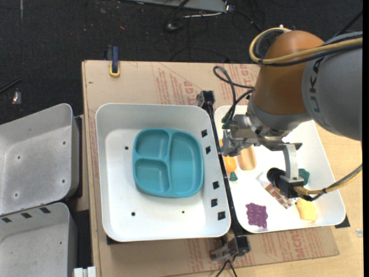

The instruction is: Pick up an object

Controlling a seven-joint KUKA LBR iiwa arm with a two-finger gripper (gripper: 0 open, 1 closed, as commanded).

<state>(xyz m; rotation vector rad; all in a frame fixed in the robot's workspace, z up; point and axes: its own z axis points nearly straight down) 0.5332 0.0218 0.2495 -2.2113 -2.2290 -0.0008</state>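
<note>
We had the gripper (237,149) low at the near-left corner of the right bin (326,154), right over the tan piece (247,159) and orange bit (230,164), probably because those sat closest. Honestly couldn't tell if it had grabbed anything.

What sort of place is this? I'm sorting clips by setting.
Probably a robotics lab or test cell, not a home. A grey and orange arm reaches over two white bins on a cardboard-topped bench, with loose cables on a dark floor. The bins hold a teal divided plate and small toy items.
</note>
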